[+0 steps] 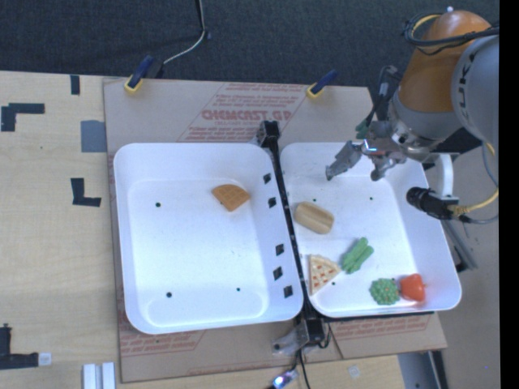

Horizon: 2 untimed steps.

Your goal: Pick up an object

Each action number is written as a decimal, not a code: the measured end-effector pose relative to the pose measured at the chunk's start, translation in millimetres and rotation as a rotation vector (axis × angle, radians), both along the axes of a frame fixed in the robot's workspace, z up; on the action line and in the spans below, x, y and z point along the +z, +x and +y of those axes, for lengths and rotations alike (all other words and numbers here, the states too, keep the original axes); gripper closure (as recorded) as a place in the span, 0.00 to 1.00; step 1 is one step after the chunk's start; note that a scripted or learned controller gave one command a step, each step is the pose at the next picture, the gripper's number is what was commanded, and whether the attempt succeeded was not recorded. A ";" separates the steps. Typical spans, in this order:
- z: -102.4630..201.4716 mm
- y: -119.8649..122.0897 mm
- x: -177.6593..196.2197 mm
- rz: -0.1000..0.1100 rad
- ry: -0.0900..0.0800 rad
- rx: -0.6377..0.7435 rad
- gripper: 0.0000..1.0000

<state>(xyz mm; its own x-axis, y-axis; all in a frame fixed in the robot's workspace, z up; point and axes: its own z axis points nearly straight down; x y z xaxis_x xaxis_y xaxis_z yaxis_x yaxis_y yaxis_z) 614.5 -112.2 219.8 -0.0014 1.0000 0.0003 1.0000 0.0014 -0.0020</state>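
Here the tool [358, 167] hung with fingers spread wide and empty over the far part of the right bin [422, 241], well apart from the bread roll [314, 217].

the scene is lit evenly and brightly from above. the white bins [138, 217] are nearly washed out, with detail lost on their floors. only soft, faint shadows are cast beside the items. the picture is slightly grainy and soft throughout; the arm [454, 63] is mildly blurred.
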 end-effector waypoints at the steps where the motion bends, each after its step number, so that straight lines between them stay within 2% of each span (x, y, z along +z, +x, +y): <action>1: 19.2 49.5 -136.5 -0.001 -0.001 0.003 0.00; 2: -71.6 53.9 -134.2 -0.004 -0.003 -0.005 0.00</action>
<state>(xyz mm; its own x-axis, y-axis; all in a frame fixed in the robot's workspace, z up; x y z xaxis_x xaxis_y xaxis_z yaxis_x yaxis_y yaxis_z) 668.3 -183.8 85.6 0.0041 1.0000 -0.0030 1.0000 -0.0041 0.0025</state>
